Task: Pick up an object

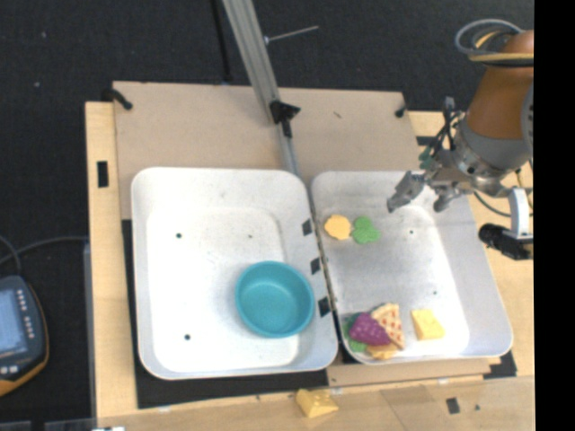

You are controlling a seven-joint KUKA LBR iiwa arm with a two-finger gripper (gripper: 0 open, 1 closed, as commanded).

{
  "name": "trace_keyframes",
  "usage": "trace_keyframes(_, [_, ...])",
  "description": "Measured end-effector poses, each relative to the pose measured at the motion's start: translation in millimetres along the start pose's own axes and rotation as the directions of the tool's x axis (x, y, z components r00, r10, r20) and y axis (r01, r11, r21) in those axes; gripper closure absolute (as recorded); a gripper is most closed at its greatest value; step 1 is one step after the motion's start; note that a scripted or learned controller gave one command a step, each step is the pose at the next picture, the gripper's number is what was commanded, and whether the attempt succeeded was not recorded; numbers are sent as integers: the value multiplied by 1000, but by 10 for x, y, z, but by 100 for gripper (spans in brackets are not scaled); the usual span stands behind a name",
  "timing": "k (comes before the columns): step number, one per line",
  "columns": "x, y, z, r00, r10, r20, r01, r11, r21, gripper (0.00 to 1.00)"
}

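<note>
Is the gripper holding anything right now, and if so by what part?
Nothing is held. The two-finger gripper hangs open above the upper right of the right white bin, with no object between its fingers.

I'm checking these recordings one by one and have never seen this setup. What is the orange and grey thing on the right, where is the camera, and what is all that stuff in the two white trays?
One camera looks down at a slant on a bench. The orange and grey thing is a robot arm reaching in from the right; its two-finger gripper hangs over the upper part of the right bin, fingers spread, with nothing between them. That bin holds small toy foods: a yellow-orange piece touching a green piece, and near the front a purple grape bunch, a waffle-like wedge and a yellow block. The left bin holds a blue bowl. A yellow wedge lies on the bench in front of the bins.
</note>
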State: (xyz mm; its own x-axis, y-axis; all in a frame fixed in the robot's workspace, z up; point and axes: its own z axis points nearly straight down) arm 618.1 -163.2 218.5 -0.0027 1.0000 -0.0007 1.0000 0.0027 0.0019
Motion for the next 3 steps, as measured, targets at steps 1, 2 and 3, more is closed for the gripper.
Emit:
trace_keyframes(1, [0, 0, 0, 1000, -1, 0, 1, 1000, 0, 0])
trace_keyframes(2, [24, -27, 428, 1000, 2, 1, -2, 1000, 4, 0])
trace_keyframes(3, [75, -77, 879, 1000, 4, 1, -4, 1000, 5, 0])
